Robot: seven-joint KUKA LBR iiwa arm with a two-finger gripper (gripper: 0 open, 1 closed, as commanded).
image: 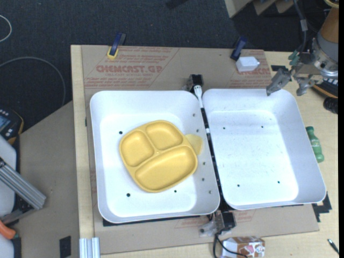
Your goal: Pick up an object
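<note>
Yellow divided plate lies flat in the left bin, a small yellow piece tucked at its right edge. Gripper hangs above the far right corner of the right bin, fingers spread apart, nothing between them, well apart from the plate.

Risks, as judged: the plate is wide, shallow and smooth, so a grasp on its thin rim may slip. A descent here would close on bare bin floor.
</note>
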